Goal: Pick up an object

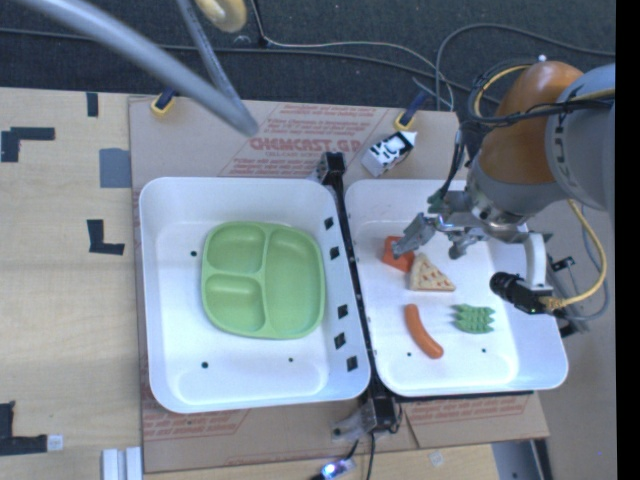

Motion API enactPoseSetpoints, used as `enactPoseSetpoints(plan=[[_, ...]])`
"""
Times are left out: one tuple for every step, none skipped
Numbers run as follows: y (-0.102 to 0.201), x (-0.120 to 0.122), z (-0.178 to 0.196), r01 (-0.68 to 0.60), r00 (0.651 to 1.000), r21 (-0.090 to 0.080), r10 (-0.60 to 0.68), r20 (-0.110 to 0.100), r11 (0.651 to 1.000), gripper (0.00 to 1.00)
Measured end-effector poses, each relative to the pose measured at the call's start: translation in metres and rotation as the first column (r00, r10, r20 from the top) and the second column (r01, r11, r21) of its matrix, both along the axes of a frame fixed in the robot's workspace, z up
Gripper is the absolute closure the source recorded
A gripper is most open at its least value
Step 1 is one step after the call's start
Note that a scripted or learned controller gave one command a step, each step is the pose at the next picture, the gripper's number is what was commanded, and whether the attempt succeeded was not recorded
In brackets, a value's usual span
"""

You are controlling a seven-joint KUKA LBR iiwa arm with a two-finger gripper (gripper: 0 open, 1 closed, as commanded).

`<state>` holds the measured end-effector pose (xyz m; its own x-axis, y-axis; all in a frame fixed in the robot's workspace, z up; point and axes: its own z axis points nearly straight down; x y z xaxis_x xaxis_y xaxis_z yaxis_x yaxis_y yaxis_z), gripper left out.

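In the right bin (530, 363) lie several small items: a red piece (394, 254), a tan wedge like a sandwich slice (432, 277), an orange sausage (423, 331) and a green leafy piece (474, 318). My gripper (438, 239) hangs over the bin's far half, just above the red piece and the wedge. It is open: one finger (414, 236) points toward the red piece and the other is to its right. Nothing sits between them. The grey arm with its orange band (525, 128) comes in from the right.
The left bin (165, 268) holds a green divided plate (263, 278). A black divider with clips (345, 268) runs between the bins. A small black-and-white object (388, 151) lies on the cardboard behind them, and cables trail at the right and back.
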<state>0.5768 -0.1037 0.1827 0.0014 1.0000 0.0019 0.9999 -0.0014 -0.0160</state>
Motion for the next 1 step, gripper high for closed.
enactPoseSetpoints(plan=[[0.0003,0.0033,0.0079,-0.003,1.0,-0.001,0.003,0.014,1.0,0.0]])
